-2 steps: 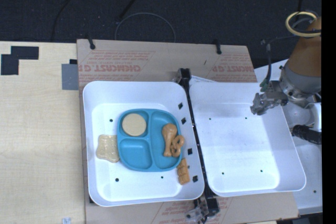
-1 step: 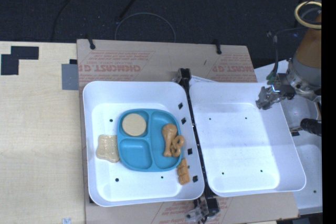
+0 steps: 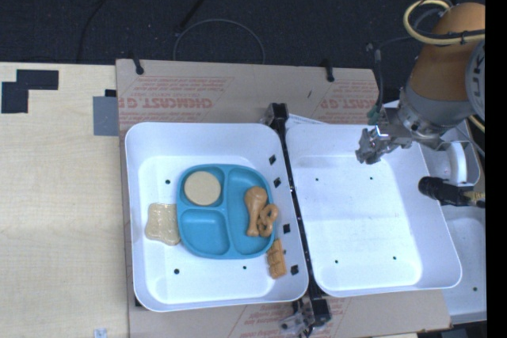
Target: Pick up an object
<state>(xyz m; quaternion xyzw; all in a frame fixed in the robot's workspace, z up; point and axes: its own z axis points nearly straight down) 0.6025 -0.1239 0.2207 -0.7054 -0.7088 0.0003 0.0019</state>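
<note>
A blue divided plate lies in the left bin. On it rest a round tan cracker and a tan drumstick with a pretzel. A pale bread slice lies against the plate's left edge, and a small brown snack piece sits at its lower right. My gripper hangs over the upper right part of the right bin, far from all these items. Nothing shows between its fingers.
The two white bins sit side by side on a cardboard sheet, joined by a black divider. The grey and orange arm comes in from the upper right. Black cables lie on the dark floor behind.
</note>
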